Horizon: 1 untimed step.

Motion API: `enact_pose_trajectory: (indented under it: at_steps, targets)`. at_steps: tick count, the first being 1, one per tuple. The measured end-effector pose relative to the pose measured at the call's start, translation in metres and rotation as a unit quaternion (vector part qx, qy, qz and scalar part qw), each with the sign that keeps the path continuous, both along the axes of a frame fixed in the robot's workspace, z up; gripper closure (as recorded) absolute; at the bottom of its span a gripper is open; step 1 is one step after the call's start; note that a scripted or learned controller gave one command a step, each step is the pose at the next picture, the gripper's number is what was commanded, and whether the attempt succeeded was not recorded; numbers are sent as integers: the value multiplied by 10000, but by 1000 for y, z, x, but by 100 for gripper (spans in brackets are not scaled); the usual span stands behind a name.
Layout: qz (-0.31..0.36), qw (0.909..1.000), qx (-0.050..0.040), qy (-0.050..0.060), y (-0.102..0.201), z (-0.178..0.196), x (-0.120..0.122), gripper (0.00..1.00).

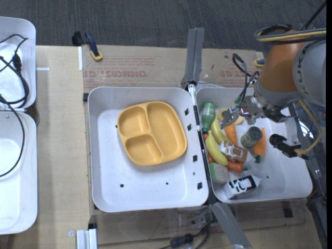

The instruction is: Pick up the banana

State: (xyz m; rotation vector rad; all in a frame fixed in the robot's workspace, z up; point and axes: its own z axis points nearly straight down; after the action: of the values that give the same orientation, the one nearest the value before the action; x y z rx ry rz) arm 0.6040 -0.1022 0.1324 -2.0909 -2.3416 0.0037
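A: Location of the banana?

B: In the right bin, along its left wall, below a green bottle, among piled items.

A: State of the jaws?

B: Cannot tell. The gripper sits over the pile, just right of the bottle. A yellow divided plate lies in the left bin.

Bins: white plastic, smooth, semi-gloss. Plate: yellow plastic, matt. Bench: pale wood, matt. Banana: smooth skin. Can: metal, shiny.
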Motion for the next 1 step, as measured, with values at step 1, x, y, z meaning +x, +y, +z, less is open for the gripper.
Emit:
enact_pose_trajectory:
  at_steps: [1]
  targets:
    - [338,9994,3,-41,-1,-38,-38,0]
